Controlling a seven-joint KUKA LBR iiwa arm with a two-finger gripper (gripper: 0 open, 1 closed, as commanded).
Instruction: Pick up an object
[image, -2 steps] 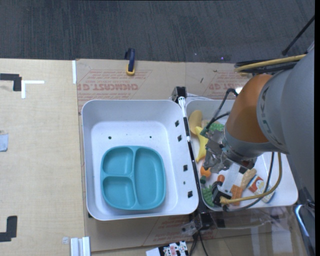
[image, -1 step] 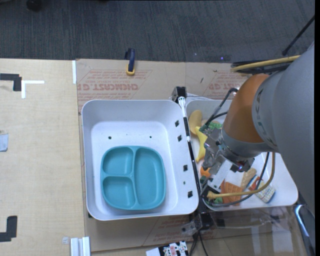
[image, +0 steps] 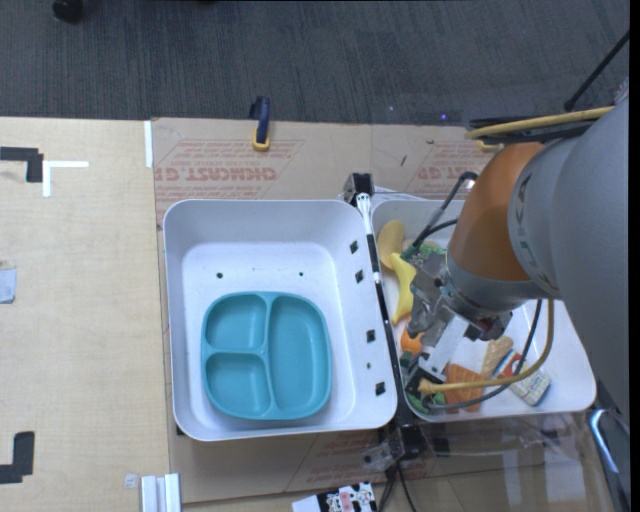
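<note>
Banana (image: 396, 268) lies lengthwise along the right bin's (image: 570, 400) left wall, just up and left of my tool (image: 432, 335); whether my tool is apart or together I cannot tell.

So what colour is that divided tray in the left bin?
Teal, a blue-green; the divided tray shows plainly in the overhead camera view.
</note>
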